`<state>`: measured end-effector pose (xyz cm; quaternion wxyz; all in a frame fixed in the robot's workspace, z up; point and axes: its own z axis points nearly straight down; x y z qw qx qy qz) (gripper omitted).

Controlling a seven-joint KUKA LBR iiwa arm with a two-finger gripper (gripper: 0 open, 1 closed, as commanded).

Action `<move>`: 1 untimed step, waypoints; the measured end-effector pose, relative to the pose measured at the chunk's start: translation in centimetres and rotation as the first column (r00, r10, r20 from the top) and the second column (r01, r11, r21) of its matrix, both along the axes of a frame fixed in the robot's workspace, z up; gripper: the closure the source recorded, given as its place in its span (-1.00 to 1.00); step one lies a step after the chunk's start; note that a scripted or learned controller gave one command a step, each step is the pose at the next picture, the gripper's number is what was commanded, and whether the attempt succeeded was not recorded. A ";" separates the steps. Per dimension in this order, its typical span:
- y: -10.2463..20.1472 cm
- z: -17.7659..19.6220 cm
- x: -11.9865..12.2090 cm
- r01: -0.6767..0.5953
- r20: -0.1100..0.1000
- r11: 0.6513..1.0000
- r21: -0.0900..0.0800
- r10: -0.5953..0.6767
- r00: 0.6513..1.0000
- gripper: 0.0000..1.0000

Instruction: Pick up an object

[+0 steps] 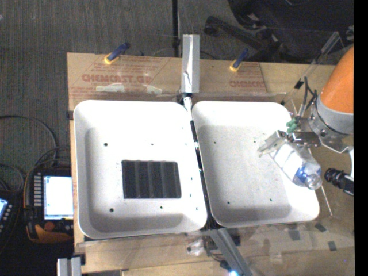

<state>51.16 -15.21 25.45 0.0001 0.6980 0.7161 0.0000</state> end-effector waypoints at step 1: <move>0.0 0.0 0.0 0.000 0.000 1.000 0.000 0.000 1.000 -1.00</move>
